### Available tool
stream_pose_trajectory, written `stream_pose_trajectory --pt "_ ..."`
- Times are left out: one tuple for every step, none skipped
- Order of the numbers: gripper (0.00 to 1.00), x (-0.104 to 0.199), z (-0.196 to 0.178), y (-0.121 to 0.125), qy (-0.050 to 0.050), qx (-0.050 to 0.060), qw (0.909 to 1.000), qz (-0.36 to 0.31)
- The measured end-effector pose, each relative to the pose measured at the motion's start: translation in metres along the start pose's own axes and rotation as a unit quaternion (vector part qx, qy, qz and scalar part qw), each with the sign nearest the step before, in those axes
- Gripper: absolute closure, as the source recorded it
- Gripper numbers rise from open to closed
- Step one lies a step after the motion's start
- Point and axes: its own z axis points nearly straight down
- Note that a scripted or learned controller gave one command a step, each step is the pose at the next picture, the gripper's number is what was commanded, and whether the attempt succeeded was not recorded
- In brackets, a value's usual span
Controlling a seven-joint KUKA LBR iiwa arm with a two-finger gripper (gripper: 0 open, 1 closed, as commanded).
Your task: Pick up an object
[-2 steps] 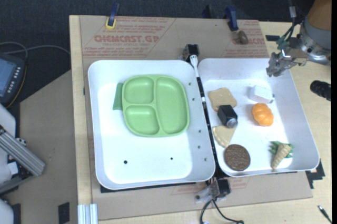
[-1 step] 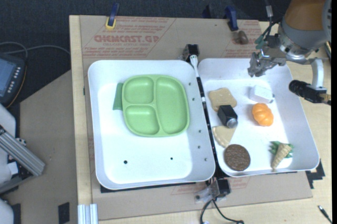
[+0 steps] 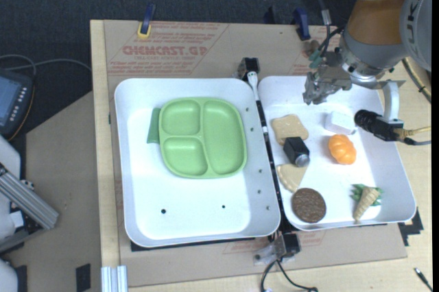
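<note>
Candidate objects all lie in the right bin [image 3: 391, 177]: a white block [image 3: 338, 122] near the back, an orange fruit [image 3: 342, 149] just in front of it, a toast-shaped piece [image 3: 289, 127], a small black cylinder [image 3: 297, 150] touching it, a tan wedge [image 3: 291, 176], a brown disc [image 3: 309, 204] and a corn-like toy [image 3: 365, 199] at the front corner. My pincer [image 3: 317, 87] hangs over the bin's back part, between toast piece and white block, nothing visible in it; I cannot tell whether it is spread or closed. Judgement: approach step, no grasp made. Next move calls for choosing one target, probably the white block or toast piece, centring over it, then descending. Left bin [image 3: 130, 147] holds a green divided plate [image 3: 203, 137]. Both bins sit on the tabletop [image 3: 103, 51].
</note>
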Motion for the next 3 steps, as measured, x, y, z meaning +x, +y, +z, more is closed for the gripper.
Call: stream_pose_trajectory --pt "1.0 0.0334 0.0136 0.0009 -0.001 0.001 1.0 0.001" --pt "1.0 0.0281 0.0139 0.0059 -0.001 -0.001 1.0 0.002" --pt "1.0 0.0355 0.0116 0.0033 -0.001 -0.001 1.0 0.002"
